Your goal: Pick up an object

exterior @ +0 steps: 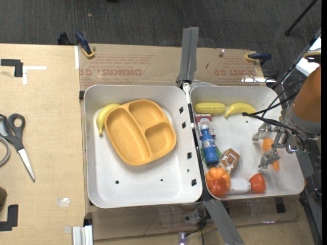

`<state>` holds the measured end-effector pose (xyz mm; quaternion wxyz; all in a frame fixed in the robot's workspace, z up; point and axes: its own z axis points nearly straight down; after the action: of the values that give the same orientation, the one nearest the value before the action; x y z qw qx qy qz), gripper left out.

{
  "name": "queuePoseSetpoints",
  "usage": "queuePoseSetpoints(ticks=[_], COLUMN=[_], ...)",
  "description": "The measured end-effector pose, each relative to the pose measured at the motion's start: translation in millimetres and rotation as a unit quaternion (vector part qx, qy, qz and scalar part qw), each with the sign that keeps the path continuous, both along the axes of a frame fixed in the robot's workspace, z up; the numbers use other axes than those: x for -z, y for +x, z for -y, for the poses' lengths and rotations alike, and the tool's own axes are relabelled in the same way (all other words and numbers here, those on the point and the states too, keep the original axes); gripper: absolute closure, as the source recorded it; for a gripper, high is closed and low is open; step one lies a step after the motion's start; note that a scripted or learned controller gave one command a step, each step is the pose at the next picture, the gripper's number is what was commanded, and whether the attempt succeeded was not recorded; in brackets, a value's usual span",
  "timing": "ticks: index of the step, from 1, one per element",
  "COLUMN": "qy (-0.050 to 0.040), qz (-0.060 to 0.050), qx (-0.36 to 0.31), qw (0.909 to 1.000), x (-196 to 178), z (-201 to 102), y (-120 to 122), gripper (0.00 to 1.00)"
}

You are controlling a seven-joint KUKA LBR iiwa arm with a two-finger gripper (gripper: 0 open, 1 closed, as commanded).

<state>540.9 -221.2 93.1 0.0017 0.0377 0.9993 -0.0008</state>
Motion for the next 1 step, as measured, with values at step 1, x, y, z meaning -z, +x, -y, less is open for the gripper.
queuePoseSetpoints(ticks=[1], qy=[0.0009], qz=[0.000], qx=[0.071], qw=[0.9975], x=[0.5], z=[-0.4], y=[-24.4], gripper=[0.00])
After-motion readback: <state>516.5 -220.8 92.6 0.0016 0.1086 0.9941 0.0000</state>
